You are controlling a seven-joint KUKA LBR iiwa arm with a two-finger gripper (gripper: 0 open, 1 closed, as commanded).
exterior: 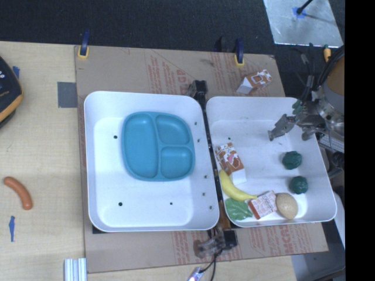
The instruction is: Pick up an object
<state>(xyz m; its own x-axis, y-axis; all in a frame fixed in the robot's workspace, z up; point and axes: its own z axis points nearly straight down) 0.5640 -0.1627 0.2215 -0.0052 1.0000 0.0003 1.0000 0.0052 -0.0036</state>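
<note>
step: we judge approach, nothing grasped | gripper (291, 127): fingers spread, empty, over the right bin (252, 113) | targets: two dark green balls (292, 160) just below it, egg (286, 205) further below | next: we'd descend onto the nearer ball and close

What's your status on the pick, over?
Gripper open over right bin, holding nothing. Nearest items: two dark green balls, untouched. Nothing in the way.

Red print on the cardboard sheet (176, 69) (seemingly lettering) is too blurred to read.
</note>
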